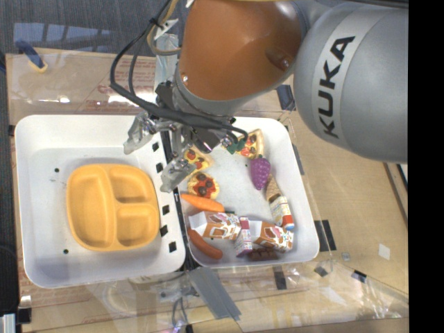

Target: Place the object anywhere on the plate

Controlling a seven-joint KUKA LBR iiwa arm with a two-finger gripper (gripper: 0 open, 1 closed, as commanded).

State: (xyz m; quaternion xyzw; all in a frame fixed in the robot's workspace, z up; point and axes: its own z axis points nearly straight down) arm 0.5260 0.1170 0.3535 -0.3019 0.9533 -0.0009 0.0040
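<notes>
The gripper [182,159] hangs over the upper left corner of the right bin [297,186], close to the wall shared with the left bin [28,186]. Its fingers are lost in clutter and shadow, so whether the jaws stand open or closed cannot be told; nothing can be seen held between them.

Just beside and below the gripper lie two pizza slices — one [197,160] under the fingers' reach, the other [203,185] a little lower. A carrot [202,202] lies below them, slanting across the bin floor. Toward the bin's upper right rest a third pizza slice [252,144] and a purple grape bunch [259,172]. Along the lower edge sit a small carton [223,227], a second carton [276,238] and a sausage [205,245]; a slim bottle [279,203] lies along the right side.

The plate [111,207] — yellow, with three compartments — sits in the left bin, well apart from the toy foods, with the bins' walls between. The arm [291,47] and its cables [132,75] hide the bench above both bins.
</notes>
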